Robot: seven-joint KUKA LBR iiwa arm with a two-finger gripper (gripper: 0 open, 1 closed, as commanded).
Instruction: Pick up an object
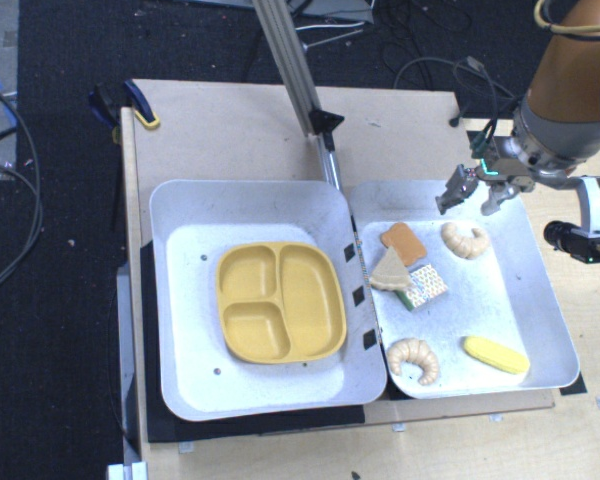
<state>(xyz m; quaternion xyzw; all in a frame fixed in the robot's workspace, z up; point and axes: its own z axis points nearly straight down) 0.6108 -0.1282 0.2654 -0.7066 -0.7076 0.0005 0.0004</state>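
My gripper [476, 196] hangs over the far edge of the right bin [540, 298], its two fingers spread open with nothing between them. Just below it lies a pale croissant [464, 240]. Left of that sits an orange-brown toast slice [404, 242] leaning on a tan wedge [389, 271] and a small checkered block [423, 285]. A second croissant [414, 359] and a yellow banana-like piece [496, 354] rest near the bin's front edge.
The left bin [180, 288] holds a yellow three-compartment plate [280, 302]. A slanted metal pole [292, 53] rises behind the bins. Cables lie on the dark floor at the back and left. The orange arm band [570, 63] is at the top right.
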